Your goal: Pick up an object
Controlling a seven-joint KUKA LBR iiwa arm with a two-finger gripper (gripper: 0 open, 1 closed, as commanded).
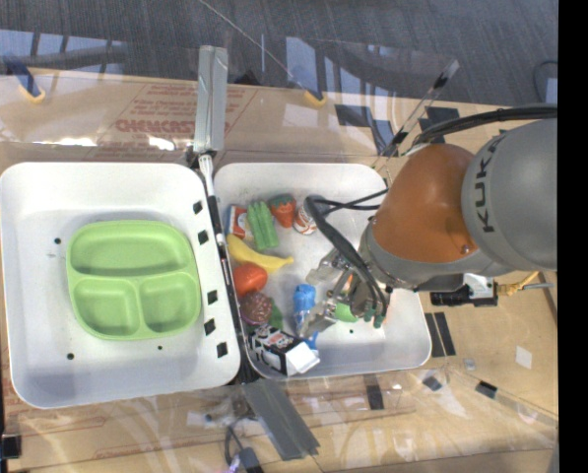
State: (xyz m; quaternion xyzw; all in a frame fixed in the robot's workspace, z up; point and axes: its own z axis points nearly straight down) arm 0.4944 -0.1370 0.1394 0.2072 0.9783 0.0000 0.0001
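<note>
Risk first: jaws (325, 308) low in the crowded right bin (407, 338), lower centre-right of the frame, amid items packed close together. Likely failure, as a judgement: a closing pinch catching two things at once, or nudging a smooth rounded piece sideways so it slips out on the lift. Also possible: cables draped over the wrist snagging a neighbour on the way up. Cannot tell whether the jaws are spread or pressed together; metal linkage and wires blur the tips, and nothing plainly seen between them.

Candidate objects, all in the right bin: small blue piece (304, 297) just left of the jaws, blocky, glossy plastic; green piece (343, 313) right beside the tips, partly covered, shape unclear. Further left, yellow banana (258, 256), curved and smooth; red tomato-like ball (251, 279), round, shiny; dark reddish lump (258, 309), dull and textured. Toward the upper part of the bin, green ribbed strip (263, 223), elongated; red-and-white packet (237, 222), flat, printed. At the lower edge, black-and-white box (286, 350), angular, cardboard-like.

Left bin (28, 363), left half of the frame: lime-green divided tray (133, 276), three compartments, matte moulded plastic, rounded corners. Both bins white, shallow, smooth-walled, on a pale wooden desk (490, 402) under a clear film.
</note>
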